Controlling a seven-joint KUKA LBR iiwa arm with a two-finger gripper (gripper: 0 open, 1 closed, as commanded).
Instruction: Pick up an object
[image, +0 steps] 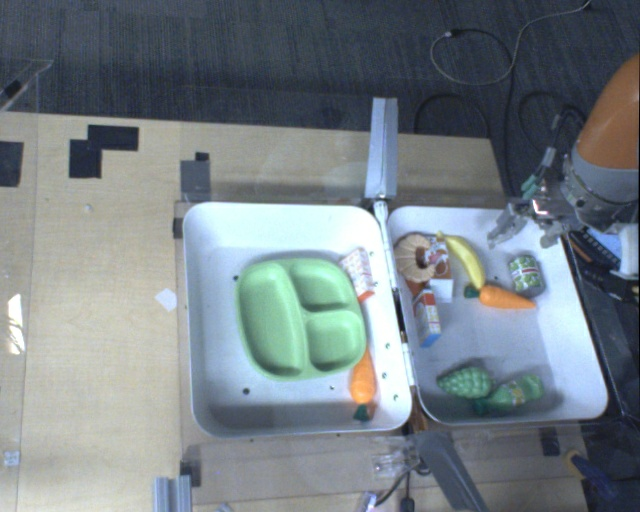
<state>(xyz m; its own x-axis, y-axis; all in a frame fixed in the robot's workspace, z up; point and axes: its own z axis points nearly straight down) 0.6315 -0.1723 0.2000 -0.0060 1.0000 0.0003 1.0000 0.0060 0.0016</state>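
Note:
My gripper (526, 228) hangs open over the far right corner of the right bin (570, 345), with nothing between its fingers. Just below it stand a green can (525, 273) and an orange carrot (506, 297). A yellow banana (466, 261) lies to its left beside a brown round item (419, 256). A red, white and blue carton (428, 316) lies near the bin's left wall. At the near side sit a bunch of green grapes (464, 381) and a green packet (516, 391).
The left bin (210, 300) holds a green divided plate (300, 318), a small wrapped snack (357, 272) at its right side and a second carrot (362, 379) near the front right. A metal divider post (382, 150) stands between the bins. Cables run at the far right.

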